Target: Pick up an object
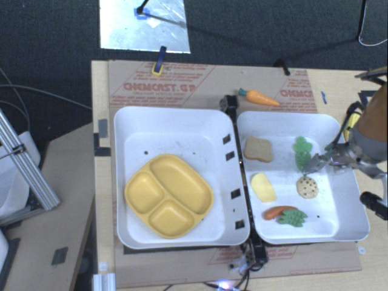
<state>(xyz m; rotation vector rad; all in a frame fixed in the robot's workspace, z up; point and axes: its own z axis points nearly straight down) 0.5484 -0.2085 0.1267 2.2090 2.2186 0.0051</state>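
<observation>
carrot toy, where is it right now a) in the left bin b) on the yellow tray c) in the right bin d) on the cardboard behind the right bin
d: the carrot toy lies on the cardboard just past the back rim of the right bin, outside both bins.

**Arm and gripper: appearance**

Arm [371,129] enters at the frame's right edge. Rounded grey casing, smooth, with an orange band just behind the wrist. A yellow and black piece sits beside the band, detail too small to read. Forward of the casing, gripper [313,165] is darker metal grey, narrowing to slim fingers. A separate black rounded part shows below the casing.
</observation>
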